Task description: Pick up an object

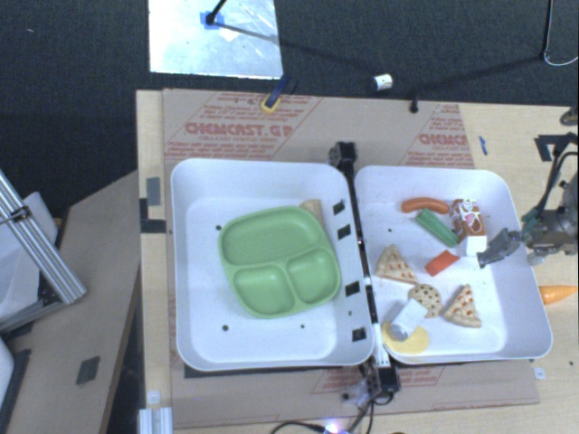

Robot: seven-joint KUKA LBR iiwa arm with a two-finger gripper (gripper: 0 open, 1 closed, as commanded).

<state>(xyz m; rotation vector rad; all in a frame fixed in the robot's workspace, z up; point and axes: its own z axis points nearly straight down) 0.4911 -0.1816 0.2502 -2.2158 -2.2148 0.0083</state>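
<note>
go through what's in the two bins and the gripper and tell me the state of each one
Gripper: over the right bin's right edge, nothing seen between its fingers.
Green tray: upright in the left bin, compartments bare.
Hot dog: lying flat, right bin.
Green piece: lying flat.
Red piece: lying flat.
Pizza slices: flat, apart.
Cookie: flat between them.

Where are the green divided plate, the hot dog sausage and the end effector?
green divided plate (271, 242): camera view, floor of its large compartment.
hot dog sausage (425, 205): camera view, middle of its length.
end effector (488, 252): camera view, its grey tip.
</note>
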